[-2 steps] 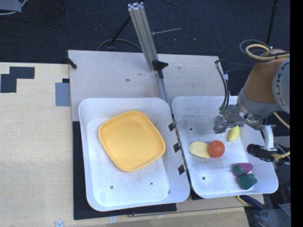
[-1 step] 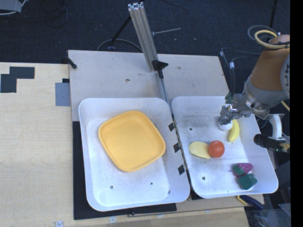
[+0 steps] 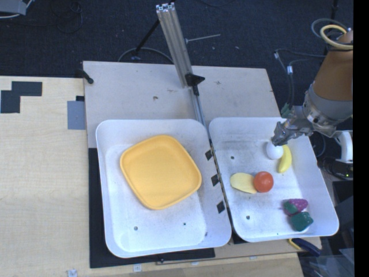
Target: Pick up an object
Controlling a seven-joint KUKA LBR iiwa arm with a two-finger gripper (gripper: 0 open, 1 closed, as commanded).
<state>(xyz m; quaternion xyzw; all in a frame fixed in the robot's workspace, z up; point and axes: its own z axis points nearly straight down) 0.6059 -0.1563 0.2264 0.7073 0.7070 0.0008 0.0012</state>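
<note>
The hand (image 3: 281, 138) sits low over the white ball (image 3: 274, 150), positioned for a grasp; its opening cannot be determined.

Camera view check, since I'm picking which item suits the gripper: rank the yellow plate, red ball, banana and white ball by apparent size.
1. Yellow plate, by far largest.
2. Banana.
3. Red ball.
4. White ball, partly hidden under the gripper, so its rank is unsure.

Yellow plate (image 3: 159, 171), red ball (image 3: 263, 182), white bins (image 3: 115, 154).
</note>
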